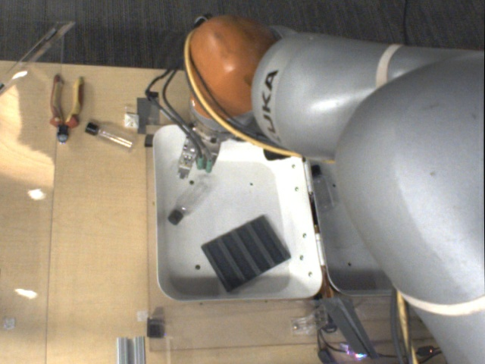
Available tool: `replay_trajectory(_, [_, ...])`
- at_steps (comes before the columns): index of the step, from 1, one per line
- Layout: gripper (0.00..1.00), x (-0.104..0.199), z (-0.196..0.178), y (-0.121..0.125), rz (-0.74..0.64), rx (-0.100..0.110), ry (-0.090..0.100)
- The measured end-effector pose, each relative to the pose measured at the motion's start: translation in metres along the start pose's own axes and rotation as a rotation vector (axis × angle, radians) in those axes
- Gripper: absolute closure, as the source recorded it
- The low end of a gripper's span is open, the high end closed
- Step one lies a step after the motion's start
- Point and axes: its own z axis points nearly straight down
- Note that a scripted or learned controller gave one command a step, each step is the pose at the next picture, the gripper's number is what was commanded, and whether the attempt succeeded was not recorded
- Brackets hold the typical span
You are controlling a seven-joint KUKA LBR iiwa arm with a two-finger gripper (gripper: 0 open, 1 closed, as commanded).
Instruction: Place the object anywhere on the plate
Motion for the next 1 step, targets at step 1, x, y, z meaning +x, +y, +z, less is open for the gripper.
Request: replay_trajectory(1, [1.0,0.0428,0.0637,-0.0066,-0.395,-0.002,0.0])
